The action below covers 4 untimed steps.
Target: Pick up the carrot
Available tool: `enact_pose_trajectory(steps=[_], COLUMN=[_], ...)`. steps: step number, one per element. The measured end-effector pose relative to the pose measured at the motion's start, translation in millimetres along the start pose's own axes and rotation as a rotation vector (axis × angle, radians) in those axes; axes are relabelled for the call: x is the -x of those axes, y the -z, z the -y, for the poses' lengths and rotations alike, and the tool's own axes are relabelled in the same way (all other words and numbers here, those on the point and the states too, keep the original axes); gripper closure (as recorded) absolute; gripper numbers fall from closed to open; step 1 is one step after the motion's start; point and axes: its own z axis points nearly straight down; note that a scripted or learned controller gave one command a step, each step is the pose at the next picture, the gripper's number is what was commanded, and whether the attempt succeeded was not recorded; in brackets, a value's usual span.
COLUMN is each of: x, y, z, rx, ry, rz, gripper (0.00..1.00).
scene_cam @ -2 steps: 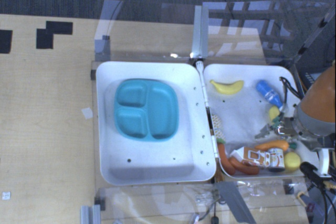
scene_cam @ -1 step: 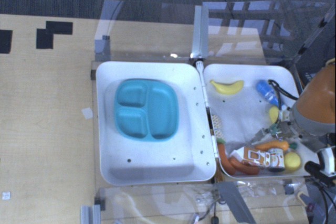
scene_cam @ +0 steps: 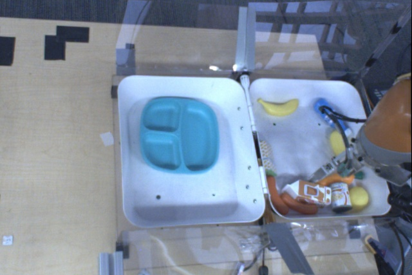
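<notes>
Carrot (scene_cam: 340, 178) lies in the right bin's (scene_cam: 302, 90) near corner, wedged among a carton (scene_cam: 315, 192), sausage (scene_cam: 290, 201) and lemon (scene_cam: 359, 198). Directly above it hangs the gripper (scene_cam: 339, 167), lined up for a grasp; I cannot tell its state.
</notes>
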Motion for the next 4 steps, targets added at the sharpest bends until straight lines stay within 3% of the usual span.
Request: enact_pose_trajectory(steps=[1, 2, 3, 4], x=[0, 19, 20, -59], y=[12, 3, 0, 108], z=[-3, 16, 14, -40], rx=[0.004, -0.01, -0.007, -0.011], ry=[0.002, -0.121, -0.327, -0.394], rz=[0.002, -0.007, -0.006, -0.006], gripper=[1.0, 1.0, 1.0, 1.0])
